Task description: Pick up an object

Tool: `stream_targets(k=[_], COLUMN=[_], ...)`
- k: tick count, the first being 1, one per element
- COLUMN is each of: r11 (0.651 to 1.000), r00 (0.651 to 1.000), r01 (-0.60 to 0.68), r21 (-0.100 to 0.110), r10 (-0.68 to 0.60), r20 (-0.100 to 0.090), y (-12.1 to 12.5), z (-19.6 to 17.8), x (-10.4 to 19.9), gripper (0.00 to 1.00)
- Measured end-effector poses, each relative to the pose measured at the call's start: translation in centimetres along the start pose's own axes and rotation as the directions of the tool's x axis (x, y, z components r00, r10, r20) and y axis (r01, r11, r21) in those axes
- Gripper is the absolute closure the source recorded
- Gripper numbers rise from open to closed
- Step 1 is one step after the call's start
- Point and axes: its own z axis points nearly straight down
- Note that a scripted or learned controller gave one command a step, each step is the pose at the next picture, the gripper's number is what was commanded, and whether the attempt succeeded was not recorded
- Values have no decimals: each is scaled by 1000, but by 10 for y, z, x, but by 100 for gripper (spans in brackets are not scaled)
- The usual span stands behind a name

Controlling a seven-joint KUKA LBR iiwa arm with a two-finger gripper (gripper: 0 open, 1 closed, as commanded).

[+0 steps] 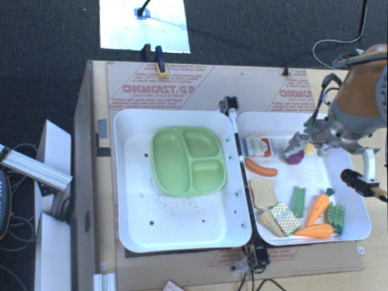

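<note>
Now we see the claw [301, 145] low beside a purple piece [294, 157]; finger state unclear, so we should centre over it before closing.

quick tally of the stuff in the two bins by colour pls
Green: 3 – divided plate, green stick, dark green piece
Orange: 3 – sausage, two carrots
Tan: 2 – bread slices
Purple: 1 – piece by the gripper
Printed packs: 2 –
Total: 11
</note>
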Motion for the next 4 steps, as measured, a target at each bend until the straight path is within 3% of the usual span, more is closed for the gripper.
stream_targets(k=[1,2,3,4], r11=[1000,1000,1000,1000], r00=[1000,1000,1000,1000], r01=[3,-1,1,3], r21=[-3,1,-4,-3], r10=[-3,1,-1,-3], r20=[0,-1,0,-1], y=[88,7,9,-28], z=[88,90,79,-62], x=[-9,13,13,71], gripper=[0,0,100,100])
